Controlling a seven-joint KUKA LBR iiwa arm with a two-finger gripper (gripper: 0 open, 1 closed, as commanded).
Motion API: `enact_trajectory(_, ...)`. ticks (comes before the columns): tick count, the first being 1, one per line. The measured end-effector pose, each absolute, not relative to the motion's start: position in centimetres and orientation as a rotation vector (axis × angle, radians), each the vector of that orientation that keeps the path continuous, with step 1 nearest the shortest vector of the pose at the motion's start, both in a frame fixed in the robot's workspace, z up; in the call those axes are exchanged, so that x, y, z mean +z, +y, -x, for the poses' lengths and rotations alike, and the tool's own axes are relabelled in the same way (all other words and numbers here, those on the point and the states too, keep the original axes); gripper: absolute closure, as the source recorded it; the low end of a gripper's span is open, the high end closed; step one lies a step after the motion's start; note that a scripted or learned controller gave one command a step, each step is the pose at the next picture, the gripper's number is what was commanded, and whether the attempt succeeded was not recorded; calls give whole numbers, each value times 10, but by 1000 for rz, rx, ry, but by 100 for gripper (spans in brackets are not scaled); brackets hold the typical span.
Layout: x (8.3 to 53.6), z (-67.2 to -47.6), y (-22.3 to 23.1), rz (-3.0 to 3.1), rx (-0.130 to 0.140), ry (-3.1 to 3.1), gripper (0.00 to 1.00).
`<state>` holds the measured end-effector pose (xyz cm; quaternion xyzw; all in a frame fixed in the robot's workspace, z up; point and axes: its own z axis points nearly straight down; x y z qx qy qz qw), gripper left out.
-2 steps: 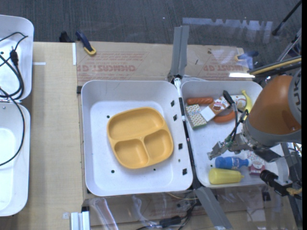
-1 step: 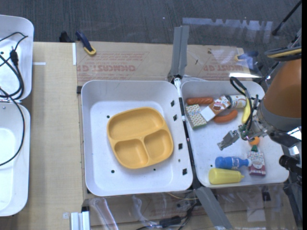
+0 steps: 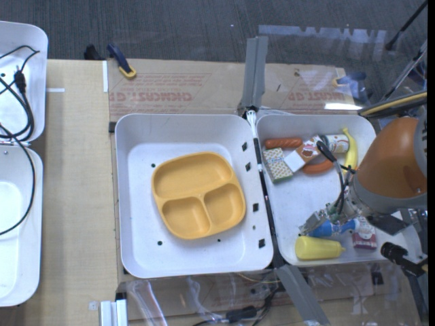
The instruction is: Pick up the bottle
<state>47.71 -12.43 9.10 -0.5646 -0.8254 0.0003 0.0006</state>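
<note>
**Claw down over the bottle, grasp not yet confirmed**

The arm (image 3: 391,161) reaches into the right bin (image 3: 285,195) from the right, and its claw (image 3: 325,217) sits low near the bin's front edge, directly above the objects gathered there. The bottle (image 3: 318,248) — yellow, lying on its side — rests in the front part of the right bin, close to the front wall and toward the divider between the two bins. Just beside it, a blue item (image 3: 334,227) lies under the claw's tip; a small red-and-white packet (image 3: 365,238) sits near the front right corner.

How far the claw is open cannot be told: its tip is a tangle of grey metal and blue, and nothing can be seen held in it.

This looks like the approach-and-descend step, with the grasp itself not made. The claw appears to hover closer to the blue item than to the bottle — so the next move calls for a shift toward the bin's front wall, alignment across the bottle's narrow width, and then a closing and lift.

The left bin (image 3: 129,182) holds a yellow divided plate (image 3: 197,194), well apart.
</note>
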Motion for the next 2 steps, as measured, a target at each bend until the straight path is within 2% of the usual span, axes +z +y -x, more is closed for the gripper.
enact_trajectory(1,100,-477,-125,1778,1,-2588,100)
enact_trajectory(2,221,-478,-56,1895,2,-2505,100)
